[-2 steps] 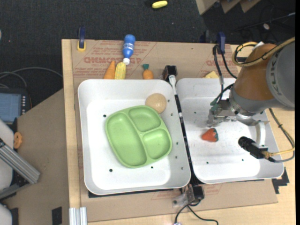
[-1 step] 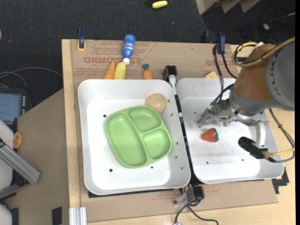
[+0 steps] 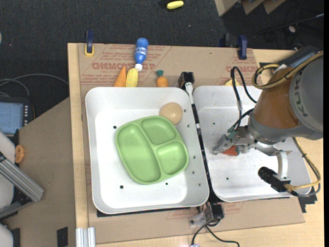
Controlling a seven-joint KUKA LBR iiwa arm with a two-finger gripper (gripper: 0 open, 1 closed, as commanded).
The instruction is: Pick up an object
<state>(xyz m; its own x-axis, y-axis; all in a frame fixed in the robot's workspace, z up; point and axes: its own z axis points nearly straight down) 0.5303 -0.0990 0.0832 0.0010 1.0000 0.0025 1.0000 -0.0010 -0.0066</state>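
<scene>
You have the grey arm with the orange band (image 3: 275,104) reaching in from the right over the right-hand shallow white bin (image 3: 247,187). Its end effector (image 3: 226,145) sits low in that bin, toward the bin's left half. A small red-orange object (image 3: 232,150) lies on the bin floor directly at the fingertips, touching or just beside them; the metal parts hide most of it, so its shape cannot be told. Whether the fingers are spread or closed, and whether they grip that object, cannot be told from this view.

The left-hand shallow white bin (image 3: 103,138) holds a green three-compartment plastic plate (image 3: 151,148), lying flat near the centre. A tan rounded object (image 3: 171,112) rests at the plate's upper right edge, touching or just beside it.

On the brown cardboard-covered counter (image 3: 77,86), behind the left bin, you have a row of small items: an orange carrot-shaped toy (image 3: 120,77), a yellow corn-shaped toy (image 3: 132,77) beside it, a blue-and-white bottle-shaped toy (image 3: 141,51) above those, and a smaller orange toy with a green top (image 3: 161,80) to their right. A black clip (image 3: 186,78) sits at the junction between the two bins.

A yellow oblong object (image 3: 175,4) lies on the dark floor beyond the counter.
</scene>
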